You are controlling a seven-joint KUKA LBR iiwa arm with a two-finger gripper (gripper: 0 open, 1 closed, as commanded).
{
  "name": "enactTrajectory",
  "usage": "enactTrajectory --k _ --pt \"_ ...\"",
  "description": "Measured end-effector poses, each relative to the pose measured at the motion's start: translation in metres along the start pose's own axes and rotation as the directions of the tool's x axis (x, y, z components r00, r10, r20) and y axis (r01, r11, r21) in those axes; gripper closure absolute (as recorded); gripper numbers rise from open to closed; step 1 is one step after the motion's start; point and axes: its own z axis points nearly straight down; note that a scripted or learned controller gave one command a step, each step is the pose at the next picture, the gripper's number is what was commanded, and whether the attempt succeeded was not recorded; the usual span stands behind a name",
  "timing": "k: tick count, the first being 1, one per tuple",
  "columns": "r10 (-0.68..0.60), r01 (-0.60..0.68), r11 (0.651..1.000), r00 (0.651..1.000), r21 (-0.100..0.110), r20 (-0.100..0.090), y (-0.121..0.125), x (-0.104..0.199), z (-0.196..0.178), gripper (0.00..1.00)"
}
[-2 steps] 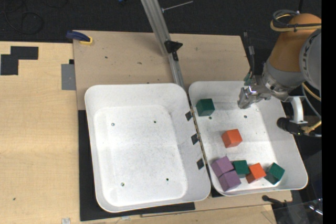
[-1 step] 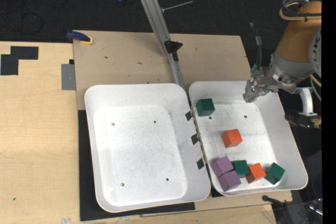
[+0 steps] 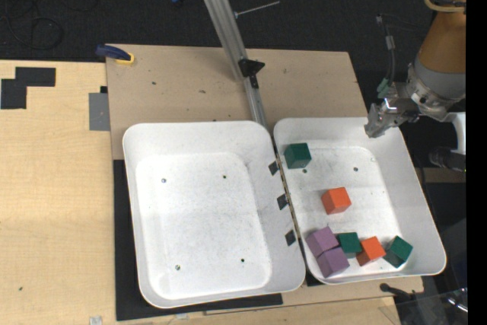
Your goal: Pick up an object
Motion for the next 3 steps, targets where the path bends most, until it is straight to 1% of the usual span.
enactTrajectory --k 1,3 --pt "-0.001 0.001 1.000 1.000 0.008 -0.005 -0.012 0.053 0.011 1.00" --pt "-0.001 0.001 1.000 1.000 0.008 -0.004 -0.038 0.144 -0.003 1.00"
